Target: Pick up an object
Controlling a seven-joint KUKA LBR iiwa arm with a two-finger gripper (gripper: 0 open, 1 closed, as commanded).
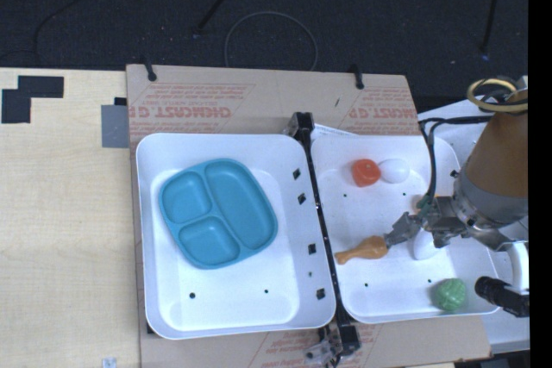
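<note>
The counter (60, 220) spreads pale and wood-toned well to the left of the end effector, with a sheet of printed cardboard (259, 103) under the two bins. The left bin (172, 306) lies well left of the end effector, past the black divider, and holds a blue three-compartment plate (217, 213) lying flat. The right bin (379, 297) is the one the arm (504, 164) reaches into from the right; its orange band sits above and to the right of the end effector.

The end effector (416, 230) hangs low over the middle of the right bin. Whether its fingers are apart or together cannot be told from this slanted view, and nothing is seen gripped between them.

A tan drumstick-shaped toy (364, 251) lies just left of and slightly below the end effector, its narrow end pointing toward it; contact cannot be judged. A green ball-like object (449, 295) rests below and to the right, near the bin's lower corner. An orange-red round object (366, 172) sits above and to the left, touching a white egg-like object (394, 171) beside it. A small white piece (423, 251) lies just below the end effector.
</note>
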